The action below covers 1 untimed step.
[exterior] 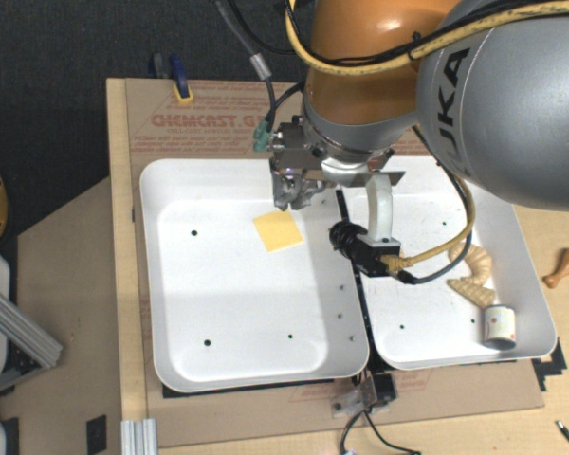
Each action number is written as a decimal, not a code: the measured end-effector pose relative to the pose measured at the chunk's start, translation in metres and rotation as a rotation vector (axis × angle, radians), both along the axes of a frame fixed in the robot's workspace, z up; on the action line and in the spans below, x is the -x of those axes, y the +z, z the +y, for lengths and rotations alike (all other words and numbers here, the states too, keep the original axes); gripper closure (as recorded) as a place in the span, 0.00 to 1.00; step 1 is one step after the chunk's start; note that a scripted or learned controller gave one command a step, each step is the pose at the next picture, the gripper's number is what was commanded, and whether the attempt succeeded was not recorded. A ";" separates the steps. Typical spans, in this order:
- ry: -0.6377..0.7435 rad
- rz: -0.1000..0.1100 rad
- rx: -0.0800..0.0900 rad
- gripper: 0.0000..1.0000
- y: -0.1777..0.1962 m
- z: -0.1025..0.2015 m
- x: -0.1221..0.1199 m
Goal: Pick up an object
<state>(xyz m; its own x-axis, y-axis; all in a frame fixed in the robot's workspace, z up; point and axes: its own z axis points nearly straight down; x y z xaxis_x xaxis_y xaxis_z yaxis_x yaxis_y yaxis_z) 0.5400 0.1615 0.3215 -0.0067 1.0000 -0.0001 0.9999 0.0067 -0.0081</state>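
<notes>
Two shallow white bins sit side by side on a table. A yellow square slice (279, 231) lies flat in the far part of the left bin (171, 254). The arm's jaws (289, 195) hang just above the slice's far edge; whether they are open or closed cannot be told. In the right bin (427, 339), near its right wall, lie a tan curved piece (474, 278) and a small white cylinder (499, 325).

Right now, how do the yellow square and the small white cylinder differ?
The yellow square lies flat in the left bin; the white cylinder is a stubby, rounded piece in the right bin. The square sits near the left bin's far side, just below the pincer; the cylinder sits at the right bin's near right corner, far from it. Both rest loose.
</notes>
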 end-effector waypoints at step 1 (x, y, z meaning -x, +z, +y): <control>-0.009 -0.006 0.000 1.00 0.020 -0.032 0.012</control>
<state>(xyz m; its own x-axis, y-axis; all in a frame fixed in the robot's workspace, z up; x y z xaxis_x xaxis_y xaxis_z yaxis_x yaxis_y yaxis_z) 0.5277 0.1299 0.3413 0.0021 1.0000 0.0001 1.0000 -0.0021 -0.0017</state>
